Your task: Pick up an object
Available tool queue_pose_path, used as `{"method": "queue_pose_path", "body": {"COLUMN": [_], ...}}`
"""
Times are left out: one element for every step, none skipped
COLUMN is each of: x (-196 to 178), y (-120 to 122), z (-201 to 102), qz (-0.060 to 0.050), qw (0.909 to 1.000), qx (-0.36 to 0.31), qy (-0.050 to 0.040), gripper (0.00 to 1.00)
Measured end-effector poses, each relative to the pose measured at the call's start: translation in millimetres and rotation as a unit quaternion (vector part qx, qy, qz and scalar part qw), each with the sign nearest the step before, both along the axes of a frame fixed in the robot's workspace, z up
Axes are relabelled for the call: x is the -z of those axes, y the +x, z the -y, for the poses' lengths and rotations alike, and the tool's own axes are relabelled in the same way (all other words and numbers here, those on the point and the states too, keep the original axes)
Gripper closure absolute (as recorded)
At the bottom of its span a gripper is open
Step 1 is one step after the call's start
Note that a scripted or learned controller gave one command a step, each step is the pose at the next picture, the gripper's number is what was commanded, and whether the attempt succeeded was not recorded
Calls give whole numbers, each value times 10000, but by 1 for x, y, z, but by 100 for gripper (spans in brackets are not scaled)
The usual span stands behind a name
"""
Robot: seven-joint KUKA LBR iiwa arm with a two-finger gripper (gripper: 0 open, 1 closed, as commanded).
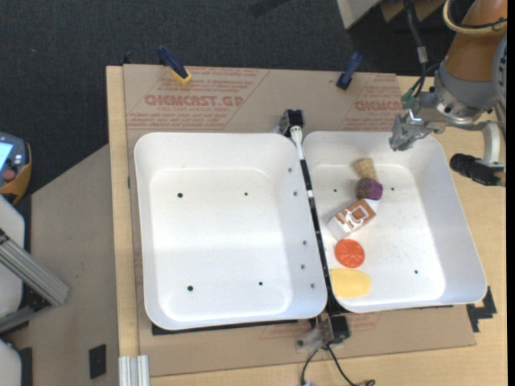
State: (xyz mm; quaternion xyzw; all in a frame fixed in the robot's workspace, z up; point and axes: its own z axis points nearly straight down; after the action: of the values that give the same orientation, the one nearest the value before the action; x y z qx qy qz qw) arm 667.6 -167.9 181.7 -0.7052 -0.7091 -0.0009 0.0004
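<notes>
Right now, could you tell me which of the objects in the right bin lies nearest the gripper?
The tan cork-like piece, at the far end of the row. It lies closest to the gripper; the purple ball, patterned box, orange disc and yellow piece trail away.

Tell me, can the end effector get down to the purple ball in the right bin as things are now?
Probably yes. The end effector hangs over the bin's far right corner, and nothing lies between it and the purple ball. A cork sits close beside the ball, so it might be nudged.
</notes>
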Motion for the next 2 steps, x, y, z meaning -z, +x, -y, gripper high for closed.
{"method": "queue_pose_path", "body": {"x": [-72,-113], "y": [1,0], "z": [-25,-28], "qz": [50,37], "qw": [10000,10000], "qx": [10,21], "qy": [-20,-20], "gripper": [100,100]}}
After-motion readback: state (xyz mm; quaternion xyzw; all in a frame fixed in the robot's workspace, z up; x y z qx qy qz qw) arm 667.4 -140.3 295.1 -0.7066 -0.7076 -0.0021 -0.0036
